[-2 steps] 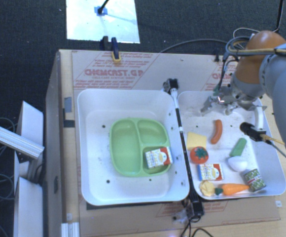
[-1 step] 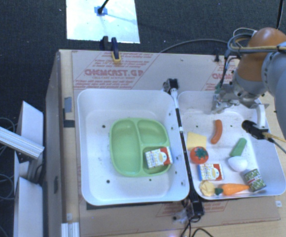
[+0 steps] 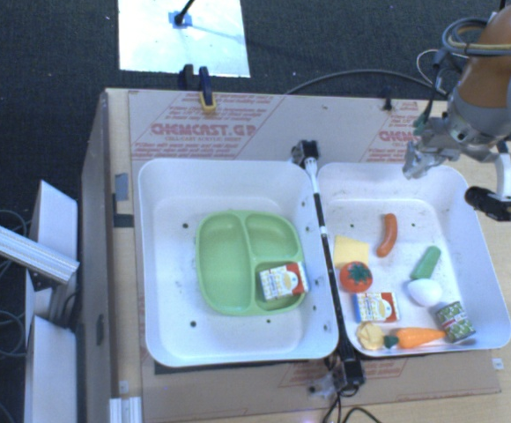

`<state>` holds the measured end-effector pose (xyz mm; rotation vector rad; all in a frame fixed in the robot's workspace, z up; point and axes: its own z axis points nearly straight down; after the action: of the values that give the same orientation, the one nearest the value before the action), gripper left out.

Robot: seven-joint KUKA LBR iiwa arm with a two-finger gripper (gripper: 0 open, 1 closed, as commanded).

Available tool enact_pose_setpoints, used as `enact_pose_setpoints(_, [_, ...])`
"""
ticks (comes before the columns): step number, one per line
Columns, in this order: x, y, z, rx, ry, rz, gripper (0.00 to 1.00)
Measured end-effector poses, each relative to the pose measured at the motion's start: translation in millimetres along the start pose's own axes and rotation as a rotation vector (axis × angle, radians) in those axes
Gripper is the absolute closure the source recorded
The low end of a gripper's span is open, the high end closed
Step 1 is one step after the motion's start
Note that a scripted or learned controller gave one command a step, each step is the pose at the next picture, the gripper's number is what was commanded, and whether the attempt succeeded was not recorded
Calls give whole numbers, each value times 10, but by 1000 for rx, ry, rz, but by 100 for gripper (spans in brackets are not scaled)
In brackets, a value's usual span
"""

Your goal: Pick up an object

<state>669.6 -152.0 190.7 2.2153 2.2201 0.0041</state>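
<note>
Desk [image 3: 114, 192] carries two shallow white bins side by side. Left bin [image 3: 163, 236] holds a green divided plate [image 3: 229, 263]; a small carton [image 3: 282, 282] with red and yellow print sits in the plate's near-right compartment. Right bin [image 3: 480, 263] holds the loose items: orange carrot [image 3: 418, 336] along the near edge, yellow wedge [image 3: 351, 251] near the left wall, white egg [image 3: 425, 292], second small carton [image 3: 376, 307], green-labelled can [image 3: 455, 321] at near right, red tomato [image 3: 356, 277], red sausage [image 3: 387, 234] toward the far middle, green pickle-like piece [image 3: 426, 262], pale yellow piece [image 3: 370, 334] touching the carrot's left end.

Arm comes in from the right. End effector [image 3: 417, 161] hangs over the far-right rim of the right bin, nothing between its fingers; can't tell how far open. All right-bin items lie nearer and left of it; sausage is closest, still well apart.
</note>
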Motion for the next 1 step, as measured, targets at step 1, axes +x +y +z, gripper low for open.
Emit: enact_pose_setpoints(1, [1,-4,8,2,1,0,0])
